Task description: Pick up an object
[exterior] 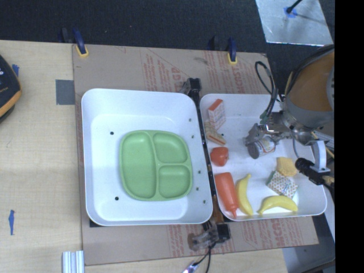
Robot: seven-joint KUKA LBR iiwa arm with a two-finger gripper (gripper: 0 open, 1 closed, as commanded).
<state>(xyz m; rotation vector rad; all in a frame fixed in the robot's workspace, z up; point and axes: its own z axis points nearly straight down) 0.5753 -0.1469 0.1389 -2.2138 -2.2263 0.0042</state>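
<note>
From the fixed overhead camera: hovers low over the right bin [318, 209], gripper [257, 147] near its middle. Cannot tell the tool's state from this angle. Nearest to it lies the tomato [219, 156], just to the view's left and slightly lower. Further toward the near rim lie a carrot [226, 193] and two bananas [245, 195], long axes running roughly toward the gripper.

two bananas [244, 194], two bins [91, 152].
</note>
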